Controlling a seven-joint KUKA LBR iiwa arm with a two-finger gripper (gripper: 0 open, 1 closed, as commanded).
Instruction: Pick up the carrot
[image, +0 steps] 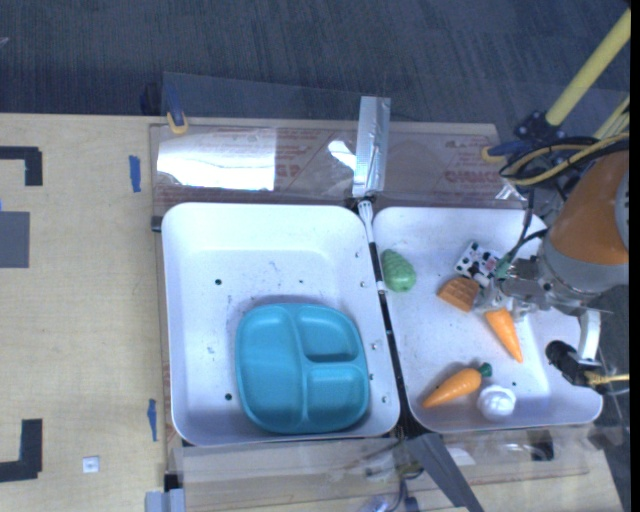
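As I look from the near edge, a carrot (453, 386) with a green top lies in the right bin (420, 255), close to the front wall, its tip pointing left. Just beside its green end is a white lump (497, 403). In the left bin (190, 300), a blue plate (300, 368) with three compartments sits toward the front.

Further back in the right bin I see a second carrot (506, 333), smaller, with its tip toward me. The gripper (506, 297) is right at the thick end of it. Whether the jaws are apart, together or clamped on this carrot, I cannot tell; the metal parts blend together there.

Left of the gripper is a brown piece (460, 293), then a green lump (398, 271) near the wall between the bins. A black-and-white checked item (472, 261) lies behind.

Beyond the bins, a board (440, 160) carries reddish print, too blurred for me to read.
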